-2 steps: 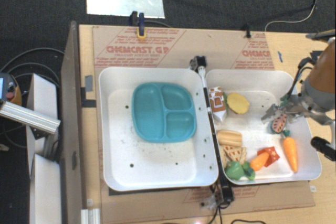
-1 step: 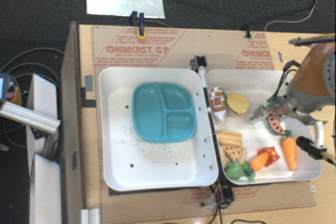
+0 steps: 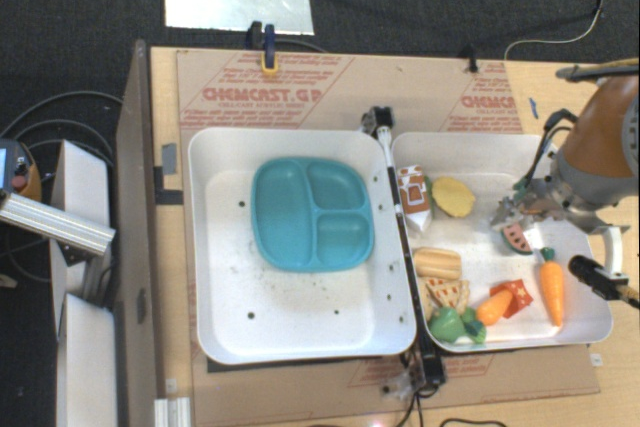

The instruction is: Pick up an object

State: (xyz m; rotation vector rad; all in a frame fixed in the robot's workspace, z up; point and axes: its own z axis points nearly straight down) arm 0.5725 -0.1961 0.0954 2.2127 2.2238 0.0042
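— Where is the arm?
— It reaches in from the right, its orange band high at the frame's edge, the grey wrist below it angled down and leftward.
— And the gripper (image 3: 518, 213)?
— Low, pointing down-left — its metal fingertips (image 3: 505, 211) are a small blurred cluster, so their spacing is unreadable.

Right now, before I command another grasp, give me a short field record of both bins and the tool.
left bin: holds a teal plastic divided plate, lying flat
right bin: toy food
right bin, along divider: brown-and-white carton, tan bread roll, waffle piece
right bin, centre back: yellow round piece
right bin, front: green vegetable, red pepper, orange carrot
tool: over the right bin's right side, just above a watermelon slice
grasp: cannot tell
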